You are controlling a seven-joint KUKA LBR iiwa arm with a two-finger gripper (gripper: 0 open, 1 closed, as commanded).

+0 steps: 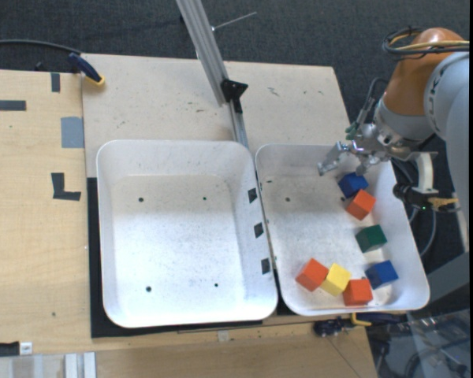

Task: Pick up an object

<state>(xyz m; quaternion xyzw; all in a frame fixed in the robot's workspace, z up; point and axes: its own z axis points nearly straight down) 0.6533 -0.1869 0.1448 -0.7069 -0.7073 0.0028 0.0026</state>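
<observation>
A grey arm [445,93] with an orange band reaches in over the right bin [296,176], its gripper [348,157] poised above the bin's far end. From where I stand, I cannot tell whether the gripper is spread or closed, and nothing is seen caught in it.

The left bin [110,211] lies well off to the gripper's far side, across the shared rims, with nothing in it.

Seven blocks lie in the right bin, all on the near side of the gripper. Closest is a blue block [351,184], just beneath and a shade toward the arm's side of the tool, touching an orange block [362,204] next along. Beyond them, farther from the gripper, sits a green block [370,237], then a second blue block [383,273]. At the bin's near end, well apart from the tool, an orange block [311,275], a yellow block [337,279] and a third orange block [358,291] huddle together.

The blue block looks the likeliest target: a short drop, shifted slightly toward the near end, should bring the tool over it. Being a cube, it offers no long axis to line up with, though its orange neighbour may crowd one side.
</observation>
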